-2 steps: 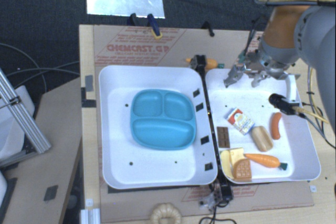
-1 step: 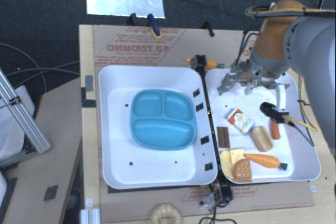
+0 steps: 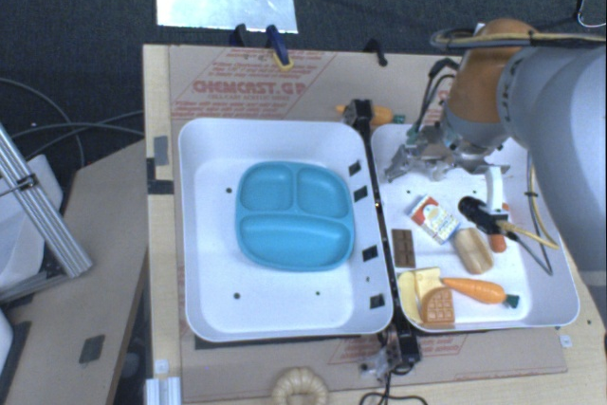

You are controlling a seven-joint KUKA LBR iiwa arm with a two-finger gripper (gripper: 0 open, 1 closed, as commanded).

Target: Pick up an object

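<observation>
Your gripper [image 3: 410,161] hangs low over the far end of the right bin [image 3: 560,299], at its wall nearest the divider, and its fingers look spread apart with nothing between them. Take the carrot [image 3: 474,289] as your landmark: the waffle [image 3: 437,306] and the yellow slab [image 3: 420,282] sit just left of it, the bread roll [image 3: 471,249] lies just beyond it, and the small carton [image 3: 434,219] lies further still, nearest the gripper. The chocolate bar [image 3: 404,248] rests left of the roll. Watch the crowding: things near the carrot touch or nearly touch, so a descent there could nudge neighbours or close on two at once. The carton looks flat and may slip. The left bin's blue plate [image 3: 294,215] is well apart.
</observation>
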